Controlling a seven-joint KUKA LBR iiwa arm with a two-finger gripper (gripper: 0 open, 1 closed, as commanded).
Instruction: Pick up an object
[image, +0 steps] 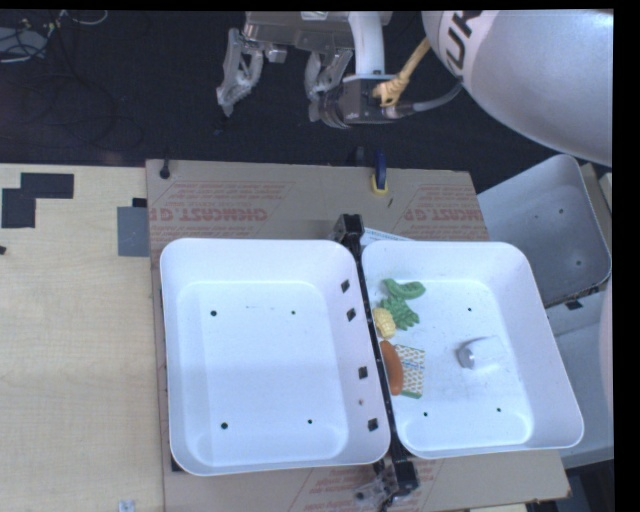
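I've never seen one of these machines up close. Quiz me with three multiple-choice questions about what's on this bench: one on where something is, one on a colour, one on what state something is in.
1. Where do the small objects lie?
A. in the left white bin
B. in the right white bin
C. on the cardboard sheet

2. What colour is the leafy toy at the top of the cluster?
A. green
B. blue
C. purple

3. What is the robot's tool doing?
A. pressing into a bin
B. carrying the orange piece
C. raised behind the bins, fingers apart, holding nothing

Answers:
1. B, the objects sit in the right white bin, most near its left wall.
2. A, the leafy toy is green, above the small yellow piece.
3. C, the tool hangs over the dark area beyond the bins, and the orange piece lies in the bin.
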